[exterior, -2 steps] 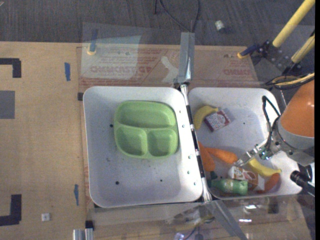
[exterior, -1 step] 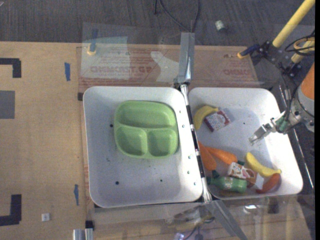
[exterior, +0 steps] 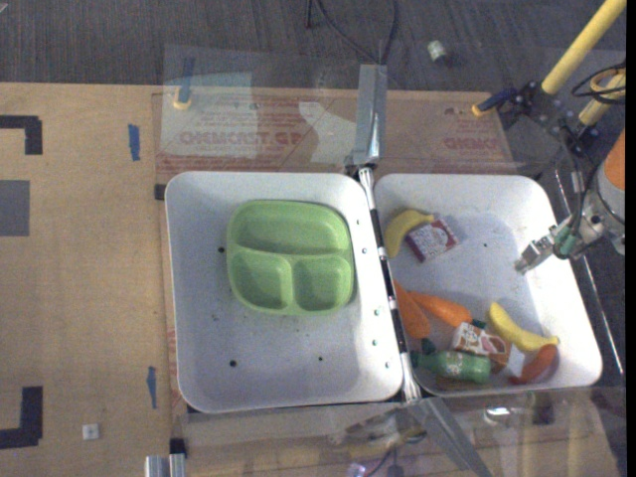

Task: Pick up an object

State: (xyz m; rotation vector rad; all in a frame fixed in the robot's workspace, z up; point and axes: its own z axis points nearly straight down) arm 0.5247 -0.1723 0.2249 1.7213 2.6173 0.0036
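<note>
Claw (exterior: 540, 253) – grip unreadable – over right bin's (exterior: 517, 189) edge, smooth green sectioned plate (exterior: 291, 257) left.

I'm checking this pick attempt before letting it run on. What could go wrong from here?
The toys are crowded at the right bin's lower edge: the green bottle, small carton and banana touch or overlap, so a grasp could catch two or slip. The gripper sits near the bin's right wall, apart from every toy, and might close on nothing.
</note>
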